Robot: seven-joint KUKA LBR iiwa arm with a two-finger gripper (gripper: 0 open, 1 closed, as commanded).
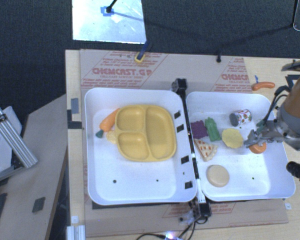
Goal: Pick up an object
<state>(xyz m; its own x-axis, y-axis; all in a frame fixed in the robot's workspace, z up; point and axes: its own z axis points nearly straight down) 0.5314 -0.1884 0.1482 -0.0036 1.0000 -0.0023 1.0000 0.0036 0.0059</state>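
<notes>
A small orange piece (258, 147) lies on the floor of the right bin (240, 186), near its right wall, and the pincer (253, 140) sits right over it, its tips down at the piece's upper left edge; whether the tips are spread or closed cannot be told from this angle, nor whether they grip the piece. Just left of it lies a round yellow disc (232, 138), and above that a small can (240, 117) on its side. Further left are a green piece (212, 129) and a purple one (198, 129) side by side, a pizza slice (206, 149) below them, and a tan cookie (217, 175) nearer the front wall. The left bin (135, 186) holds a yellow divided plate (144, 133) with a carrot (108, 120) touching its left rim. Both bins rest on the tabletop (127, 69).
</notes>
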